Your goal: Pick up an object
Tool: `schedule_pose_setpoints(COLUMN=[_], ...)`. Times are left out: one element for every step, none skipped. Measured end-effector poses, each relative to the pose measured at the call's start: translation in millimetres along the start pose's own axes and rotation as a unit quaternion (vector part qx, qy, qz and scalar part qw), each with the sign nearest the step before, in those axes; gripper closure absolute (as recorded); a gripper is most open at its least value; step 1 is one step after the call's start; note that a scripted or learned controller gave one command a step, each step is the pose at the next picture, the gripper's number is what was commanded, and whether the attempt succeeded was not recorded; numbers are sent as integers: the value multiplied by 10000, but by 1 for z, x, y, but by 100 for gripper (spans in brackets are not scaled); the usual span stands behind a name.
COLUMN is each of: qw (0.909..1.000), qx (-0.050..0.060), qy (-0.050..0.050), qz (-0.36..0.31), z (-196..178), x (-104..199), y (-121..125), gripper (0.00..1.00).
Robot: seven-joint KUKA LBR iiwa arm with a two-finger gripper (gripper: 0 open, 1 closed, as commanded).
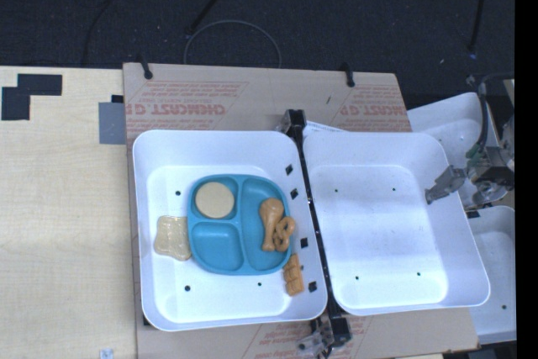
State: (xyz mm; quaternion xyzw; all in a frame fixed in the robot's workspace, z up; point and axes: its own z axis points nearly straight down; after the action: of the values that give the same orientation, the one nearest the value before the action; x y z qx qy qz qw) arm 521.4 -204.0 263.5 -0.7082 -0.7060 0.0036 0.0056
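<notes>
At the right edge of the view, the pincer (450, 183) hangs over the right rim of the right bin (382, 282); it is small and partly cut off among grey hardware, and whether it is open or closed cannot be told. Nothing shows between its tips.

The left bin (160, 298) holds a blue divided plate (220, 248). A round tan disc (213, 199) lies in the plate's upper-left compartment. A tan pretzel-like piece (276, 224) lies in the right compartment, its long axis running roughly top to bottom of the view. A pale bread-like slice (172, 237) rests on the bin floor, touching the plate's left edge. A small orange-brown piece (293, 275) lies just beside the plate's lower right corner, near the black divider (307, 206) between the bins, also lengthwise top to bottom.

Both bins sit on cardboard (218, 101) over the pale tabletop (59, 248).
</notes>
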Motion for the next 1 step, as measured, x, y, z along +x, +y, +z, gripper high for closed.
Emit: schedule_pose_setpoints(qw=[10000], qx=[-60], qy=[-15], qz=[-14], z=[-6], x=[0], y=[2], gripper=[0])
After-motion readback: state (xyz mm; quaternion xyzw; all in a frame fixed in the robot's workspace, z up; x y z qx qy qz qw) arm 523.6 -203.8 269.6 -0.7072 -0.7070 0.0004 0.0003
